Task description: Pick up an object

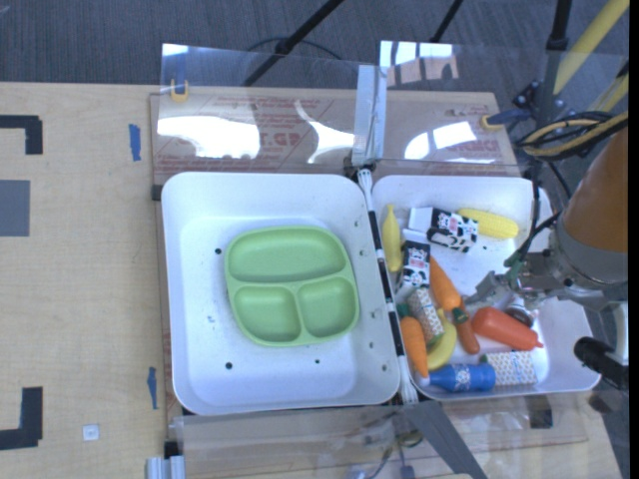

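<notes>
Orange carrot-like toy [504,328] lies in right bin [559,367], just under gripper [507,289]. Gripper hangs low over it; whether it grips anything, cannot tell. Crowding close by: blue bottle [462,378] toward front, smaller carrot [413,345] by divider, yellow corn [486,224] and cow figure [454,231] toward back. Left bin [190,267] holds green divided plate [292,285]. Arm's orange band [604,203] cut off at right edge.

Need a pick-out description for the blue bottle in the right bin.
Start at the right white bin, the one packed with toys. Follow its near wall: the blue bottle lies there on its side. It is the one blue item, amid orange carrots and a yellow banana.
</notes>
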`<state>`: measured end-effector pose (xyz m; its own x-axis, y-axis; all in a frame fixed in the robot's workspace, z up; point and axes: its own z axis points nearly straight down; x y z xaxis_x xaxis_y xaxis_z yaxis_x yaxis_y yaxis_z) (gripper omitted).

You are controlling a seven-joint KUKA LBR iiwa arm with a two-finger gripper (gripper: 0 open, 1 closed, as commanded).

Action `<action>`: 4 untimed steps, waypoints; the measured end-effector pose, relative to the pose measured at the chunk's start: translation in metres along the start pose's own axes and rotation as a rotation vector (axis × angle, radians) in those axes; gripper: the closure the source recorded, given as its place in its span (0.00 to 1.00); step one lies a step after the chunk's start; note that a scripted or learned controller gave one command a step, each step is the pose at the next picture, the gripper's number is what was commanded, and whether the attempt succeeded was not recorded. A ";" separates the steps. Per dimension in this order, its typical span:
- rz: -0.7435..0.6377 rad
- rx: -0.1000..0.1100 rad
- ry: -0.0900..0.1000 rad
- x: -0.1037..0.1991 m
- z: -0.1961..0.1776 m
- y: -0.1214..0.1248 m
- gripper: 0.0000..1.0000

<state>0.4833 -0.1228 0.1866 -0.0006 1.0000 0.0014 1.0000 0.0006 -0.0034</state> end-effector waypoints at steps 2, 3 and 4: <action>0.210 -0.001 -0.001 0.032 0.003 0.006 0.00; -0.037 -0.005 -0.002 0.039 -0.066 0.017 0.00; 0.059 -0.004 -0.002 0.019 0.059 0.026 0.00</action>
<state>0.5088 -0.1041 0.1278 0.0582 0.9983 -0.0006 0.9983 -0.0582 0.0003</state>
